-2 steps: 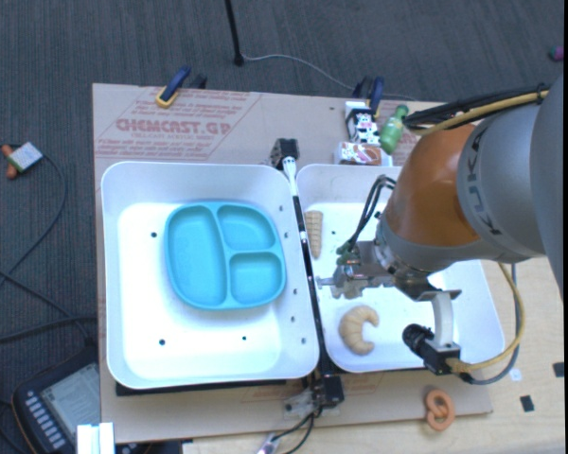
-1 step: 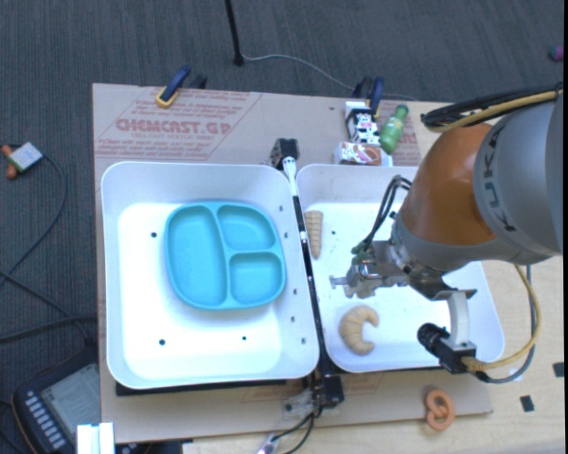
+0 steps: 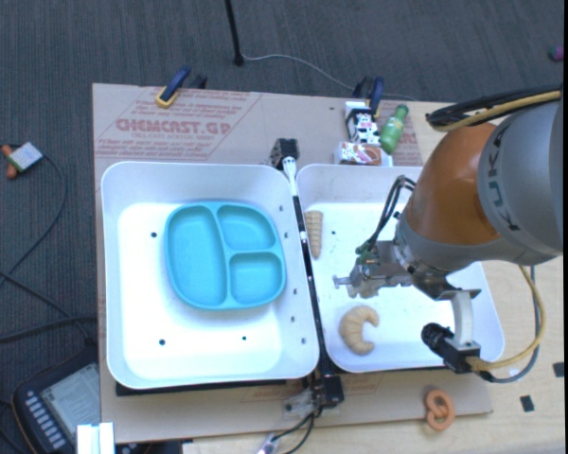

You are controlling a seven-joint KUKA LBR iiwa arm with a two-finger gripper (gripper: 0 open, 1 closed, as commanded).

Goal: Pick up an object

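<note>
- Blue divided plate [image 3: 224, 254] sits in the middle of the left bin [image 3: 114, 282], three compartments. Not a likely pick target from the current arm pose; it lies well apart from the gripper.
- White divider line: the two bins' inner rims touch along the centre. A cone-shaped piece [image 3: 313, 232], tan, looks like an ice-cream cone, lies in the right bin [image 3: 492, 324] tight against that inner wall, tip pointing down the view. Awkward grasp there, the wall crowds one side.
- Croissant [image 3: 360, 329] lies on the right bin floor toward the near rim, open floor around it on all sides. Best candidate for the pick, my judgement.
- Gripper [image 3: 357, 284] hangs just above and beside the croissant's upper edge, nothing between the jaws. Whether they are spread or pressed together I cannot tell; the metal parts blur together at this angle.
- Step in hand, as I read it: approach/descent phase, pick not yet made.
- Next move calls for a small shift toward the near rim to centre over the croissant, then straight down and a squeeze across its narrow body.
- Room: centre of the right bin is free. Arm body [image 3: 473, 197] covers the bin's right half, so contents there are hidden. Near rim is close behind the croissant; watch for overshoot.
- Off the bins on the tabletop [image 3: 170, 130]: green bottle [image 3: 394, 129] at the far edge, orange ring [image 3: 439, 410] at the near edge. Both out of the path.
</note>
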